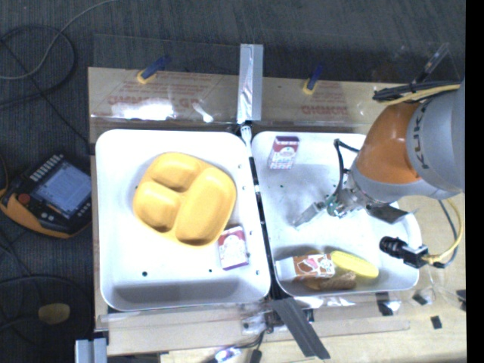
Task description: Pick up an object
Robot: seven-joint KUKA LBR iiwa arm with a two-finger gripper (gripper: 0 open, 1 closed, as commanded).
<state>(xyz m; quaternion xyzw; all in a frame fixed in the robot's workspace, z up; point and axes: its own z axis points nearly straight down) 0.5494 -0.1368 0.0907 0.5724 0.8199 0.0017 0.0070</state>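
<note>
Two bins; the gripper point(311, 213) hangs in the right one, claw state unclear. Best to descend squarely on the banana point(354, 264) at five o'clock.

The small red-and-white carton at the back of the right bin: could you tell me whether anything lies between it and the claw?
Nothing visible does: bare white bin floor separates the claw from the small red-and-white carton.

bright, even light from overhead. the two white bins point(113, 278) look nearly washed out, with soft shadows along their inner walls. glare streaks the clear plastic sheet point(166, 97) behind them. the dark floor point(45, 51) stays dim. everything looks slightly soft and grainy.
</note>
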